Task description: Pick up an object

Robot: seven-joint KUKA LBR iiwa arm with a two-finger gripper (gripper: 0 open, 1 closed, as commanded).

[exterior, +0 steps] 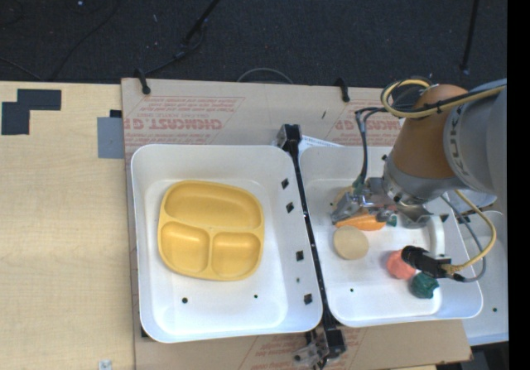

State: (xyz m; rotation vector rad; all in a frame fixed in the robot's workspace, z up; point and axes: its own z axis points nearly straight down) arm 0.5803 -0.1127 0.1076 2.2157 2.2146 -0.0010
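Two shallow white bins side by side on the bench, over a printed cardboard sheet point(190, 116). Left bin point(141, 236): one yellow divided plate point(211, 228), flat, three compartments, roughly central. Right bin point(373, 306): four small items, all in the middle and near-right area. Orange piece point(370, 225) furthest toward the bin's centre, directly under the gripper point(358, 207) and apparently touching it. Cream round piece point(350, 244) just beside the orange piece, on the side nearer the camera. Pink piece point(397, 265) further right, apart from the cream one. Green piece point(425, 285) just beside the pink piece, close to the bin's near-right corner. Arm point(422, 153) reaching in from the right, orange band above the wrist, gripper lowered into the right bin. Grip state: cannot tell from this view. No item seen lifted off the bin floor.
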